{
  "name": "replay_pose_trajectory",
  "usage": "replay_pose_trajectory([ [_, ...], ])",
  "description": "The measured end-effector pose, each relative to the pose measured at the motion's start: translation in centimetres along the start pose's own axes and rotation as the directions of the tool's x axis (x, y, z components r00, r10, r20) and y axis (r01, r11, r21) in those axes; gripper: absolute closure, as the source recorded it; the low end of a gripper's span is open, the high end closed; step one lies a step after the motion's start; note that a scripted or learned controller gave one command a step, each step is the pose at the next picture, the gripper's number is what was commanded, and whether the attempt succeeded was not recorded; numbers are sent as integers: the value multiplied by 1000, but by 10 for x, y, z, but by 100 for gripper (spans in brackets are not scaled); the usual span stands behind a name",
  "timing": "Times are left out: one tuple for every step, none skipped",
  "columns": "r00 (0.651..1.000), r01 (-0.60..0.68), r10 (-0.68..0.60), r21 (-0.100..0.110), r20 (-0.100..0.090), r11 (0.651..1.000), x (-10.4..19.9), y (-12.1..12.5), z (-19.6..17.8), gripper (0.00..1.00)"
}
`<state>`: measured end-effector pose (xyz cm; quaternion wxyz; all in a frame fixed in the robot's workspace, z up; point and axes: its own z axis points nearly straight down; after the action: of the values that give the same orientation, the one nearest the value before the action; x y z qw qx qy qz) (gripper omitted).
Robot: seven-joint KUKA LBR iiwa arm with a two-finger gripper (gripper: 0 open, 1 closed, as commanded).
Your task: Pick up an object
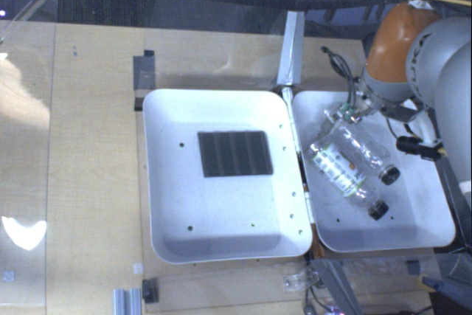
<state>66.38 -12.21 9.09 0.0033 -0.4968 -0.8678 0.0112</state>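
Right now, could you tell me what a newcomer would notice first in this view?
Probably the grey arm with its orange band, reaching in from the right over the right bin. Its tool hangs low there, with black fingertips spread apart. Next, the dark ribbed rectangle lying flat in the left bin.
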Motion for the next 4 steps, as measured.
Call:
replay_pose_trajectory([
  [999,-43,43,-30,1,999,26,-55,-43,0],
  [998,66,-66,-38,10,997,24,-3,-2,0],
  [998,66,-66,-38,10,997,24,-3,-1,0],
  [1000,15,-15,-36,1,999,16,-1,-1,0],
])
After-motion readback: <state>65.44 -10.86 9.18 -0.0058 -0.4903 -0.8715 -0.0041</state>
